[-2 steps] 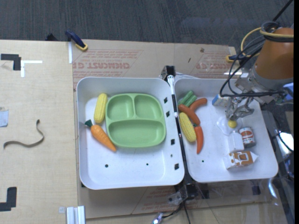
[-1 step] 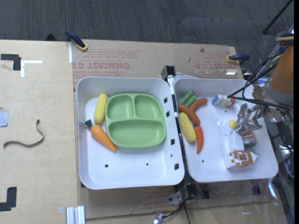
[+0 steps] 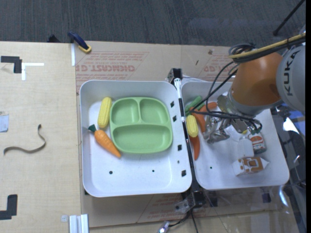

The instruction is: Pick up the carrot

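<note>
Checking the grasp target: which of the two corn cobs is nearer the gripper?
The corn cob in the right bin, lying just left of the gripper. The other corn cob sits in the left bin.

carrot (image 3: 107,143) in left bin (image 3: 92,178), touching green plate (image 3: 141,125) | corn (image 3: 104,112) beside | gripper (image 3: 216,132) over right bin (image 3: 218,176)

Viewpoint: fixed above the bench (image 3: 39,106), looking down at a slant.
Coverage: both white bins (image 3: 131,183) are taken in whole.
Arm (image 3: 262,81): seen entering from the right, nearest the right-hand bin.
</note>
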### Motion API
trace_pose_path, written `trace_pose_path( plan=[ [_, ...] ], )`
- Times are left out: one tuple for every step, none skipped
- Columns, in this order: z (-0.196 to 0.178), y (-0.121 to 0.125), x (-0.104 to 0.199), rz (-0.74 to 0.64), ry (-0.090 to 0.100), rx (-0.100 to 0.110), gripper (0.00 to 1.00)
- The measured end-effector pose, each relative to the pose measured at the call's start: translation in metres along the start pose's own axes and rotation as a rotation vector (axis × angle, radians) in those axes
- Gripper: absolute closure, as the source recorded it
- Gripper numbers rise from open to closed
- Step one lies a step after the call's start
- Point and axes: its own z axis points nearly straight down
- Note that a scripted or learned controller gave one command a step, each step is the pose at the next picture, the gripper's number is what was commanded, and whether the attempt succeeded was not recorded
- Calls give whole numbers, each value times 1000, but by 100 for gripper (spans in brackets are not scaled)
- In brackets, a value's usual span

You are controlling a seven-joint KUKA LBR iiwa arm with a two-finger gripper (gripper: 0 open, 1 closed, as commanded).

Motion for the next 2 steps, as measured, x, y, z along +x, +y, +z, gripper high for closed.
trace_pose_path(
  plan=[
    [-2, -56, -20, -464, -4, 3, 100],
    [0, -18, 39, -802, 1, -1, 100]
  ],
)
